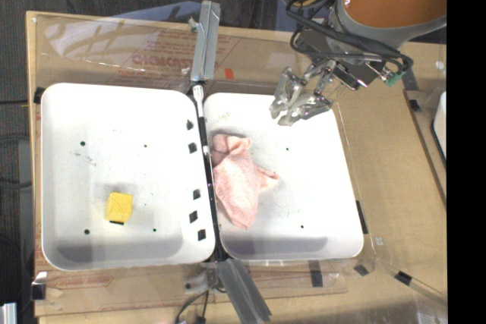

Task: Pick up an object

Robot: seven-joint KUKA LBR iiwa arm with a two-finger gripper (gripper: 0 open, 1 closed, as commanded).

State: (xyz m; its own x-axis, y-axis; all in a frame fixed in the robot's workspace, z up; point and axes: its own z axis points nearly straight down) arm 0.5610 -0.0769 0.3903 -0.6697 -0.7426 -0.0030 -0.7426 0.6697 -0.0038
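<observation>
So the arm comes in from the upper right, big orange band and grey housing cut off by the top of the frame, with a tangle of yellow and black cables looping off it. The shiny metal two-finger gripper hangs over the far edge of the right-hand shallow white plastic bin, tilted, and nothing sits between its fingers. They look a little apart, but the glare on the metal and the angle make it honestly impossible to tell how wide, so that one stays a cannot-tell.

The crumpled pink cloth lies in the right bin, bunched against its left wall, right by the divider between the two bins. It's well apart from the gripper. How it's folded underneath is hidden.

The small yellow block, sponge-like, sits in the left-hand shallow white plastic bin, toward the near side; it's too small to make out the material for sure.

Both bins rest on the tan counter, partly under a clear plastic sheet with faint red print that can't be read.
</observation>
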